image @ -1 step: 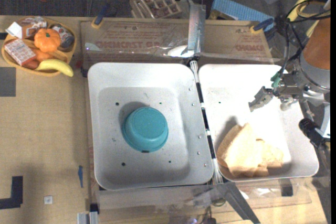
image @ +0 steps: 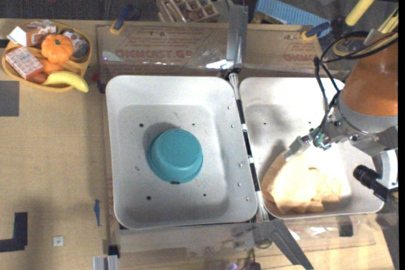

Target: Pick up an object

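Observation:
A teal bowl (image: 176, 155) lies upside down in the middle of the left bin (image: 126, 98). A crumpled tan cloth (image: 302, 188) lies at the near side of the right bin (image: 272, 98). My gripper (image: 297, 146) hangs over the right bin, just above the cloth's upper left part, with the arm's orange band (image: 376, 88) to its right. The cloth looks flat on the bin floor.
A wooden bowl (image: 44, 57) of toy food with an orange pumpkin and a banana stands at the far left of the bench. A cardboard wall (image: 171, 47) runs behind both bins. Cables (image: 329, 73) hang near the arm.

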### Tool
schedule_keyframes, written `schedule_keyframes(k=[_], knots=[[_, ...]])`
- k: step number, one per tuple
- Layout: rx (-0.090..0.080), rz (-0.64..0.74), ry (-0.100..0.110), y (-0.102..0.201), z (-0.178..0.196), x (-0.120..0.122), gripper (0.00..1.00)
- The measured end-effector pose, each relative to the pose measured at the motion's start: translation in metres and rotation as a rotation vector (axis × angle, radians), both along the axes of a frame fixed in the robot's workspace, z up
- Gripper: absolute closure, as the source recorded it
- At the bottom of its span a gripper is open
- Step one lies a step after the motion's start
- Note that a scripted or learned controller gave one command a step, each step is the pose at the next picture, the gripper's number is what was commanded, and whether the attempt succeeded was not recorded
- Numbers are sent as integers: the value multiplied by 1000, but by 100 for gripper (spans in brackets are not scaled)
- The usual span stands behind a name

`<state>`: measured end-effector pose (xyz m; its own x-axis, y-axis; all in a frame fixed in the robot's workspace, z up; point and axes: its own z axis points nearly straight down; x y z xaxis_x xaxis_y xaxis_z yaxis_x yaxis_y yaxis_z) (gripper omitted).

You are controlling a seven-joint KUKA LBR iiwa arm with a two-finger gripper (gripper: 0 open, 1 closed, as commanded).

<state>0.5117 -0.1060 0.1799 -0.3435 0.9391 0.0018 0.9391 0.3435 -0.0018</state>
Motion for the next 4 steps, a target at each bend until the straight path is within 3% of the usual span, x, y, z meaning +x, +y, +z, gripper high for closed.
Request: schedule_keyframes(k=[1, 2, 3, 4], knots=[[0, -10, -16, -50, -89, -6, 0], [2, -12, -18, -50, -80, -5, 100], [-2, -227, 0, -19, -23, 41, 100], [-2, -2, -3, 32, 32, 74, 100]])
